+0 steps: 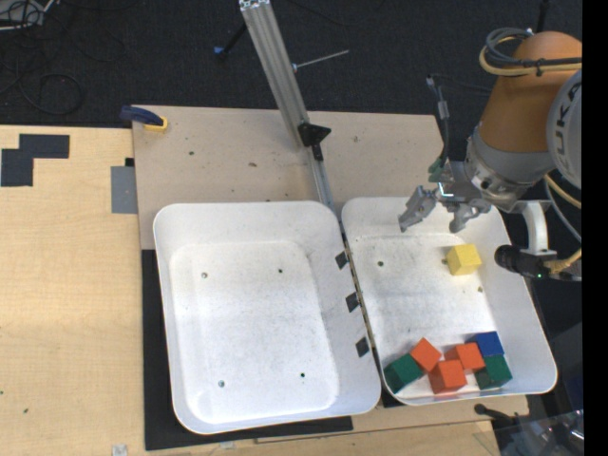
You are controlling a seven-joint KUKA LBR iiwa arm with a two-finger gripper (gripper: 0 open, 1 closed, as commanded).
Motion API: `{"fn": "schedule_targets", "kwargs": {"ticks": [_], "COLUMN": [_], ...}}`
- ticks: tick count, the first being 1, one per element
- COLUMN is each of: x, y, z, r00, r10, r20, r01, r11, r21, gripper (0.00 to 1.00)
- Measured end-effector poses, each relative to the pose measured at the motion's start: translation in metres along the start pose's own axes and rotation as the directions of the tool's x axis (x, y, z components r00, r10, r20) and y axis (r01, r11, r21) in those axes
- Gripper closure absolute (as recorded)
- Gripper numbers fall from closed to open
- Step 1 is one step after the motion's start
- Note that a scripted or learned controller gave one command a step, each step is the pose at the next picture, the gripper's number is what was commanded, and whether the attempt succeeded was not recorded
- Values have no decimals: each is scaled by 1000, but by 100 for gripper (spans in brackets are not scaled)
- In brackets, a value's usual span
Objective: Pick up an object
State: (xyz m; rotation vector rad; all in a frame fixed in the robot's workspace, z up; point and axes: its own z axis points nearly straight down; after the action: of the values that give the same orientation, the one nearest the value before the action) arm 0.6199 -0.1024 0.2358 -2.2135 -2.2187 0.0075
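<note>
Though no writing reads anywhere, pincer (438,211) spread open, holding nothing, above right bin (538,335).

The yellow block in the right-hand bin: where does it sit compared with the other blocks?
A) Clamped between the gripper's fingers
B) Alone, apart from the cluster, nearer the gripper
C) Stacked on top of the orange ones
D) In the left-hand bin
B: the yellow block lies by itself on the floor of the right bin, just below the gripper, while the orange, green and blue blocks huddle at the bin's near edge.
</note>
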Motion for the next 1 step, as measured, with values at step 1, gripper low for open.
{"fn": "schedule_targets", "kwargs": {"ticks": [1], "x": [-1], "y": [1], "z": [-3], "r00": [1000], "r10": [1], "r20": [1], "r01": [-1], "r11": [1000], "r21": [-5], "gripper": [0]}}
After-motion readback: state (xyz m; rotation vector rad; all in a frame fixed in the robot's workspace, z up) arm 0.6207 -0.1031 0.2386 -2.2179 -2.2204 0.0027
